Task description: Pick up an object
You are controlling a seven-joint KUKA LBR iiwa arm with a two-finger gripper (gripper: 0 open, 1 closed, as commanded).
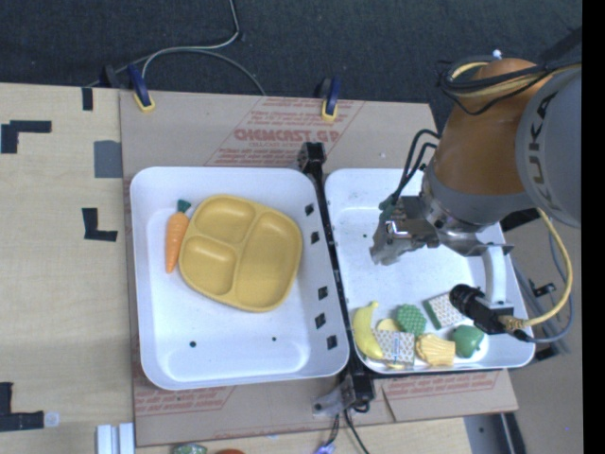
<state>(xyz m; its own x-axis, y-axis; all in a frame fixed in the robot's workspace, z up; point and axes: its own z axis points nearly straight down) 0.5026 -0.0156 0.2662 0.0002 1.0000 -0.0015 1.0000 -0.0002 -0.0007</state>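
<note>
Objects for picking lie heaped in the right bin's (345, 206) near corner: banana (365, 327), green toy (410, 318), corn (435, 351). Nothing looks lifted, so the pick seems not yet made. The gripper (392, 239) hovers above bare floor; I cannot tell its fingers' state, too blurred.

Small toys, seemingly play food (416, 334), cluster in right bin's (354, 201) near corner.

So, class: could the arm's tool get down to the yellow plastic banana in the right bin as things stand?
Probably yes: the tool hangs above bare bin floor, and the yellow plastic banana lies uncovered on top, near the bin's front.
</note>
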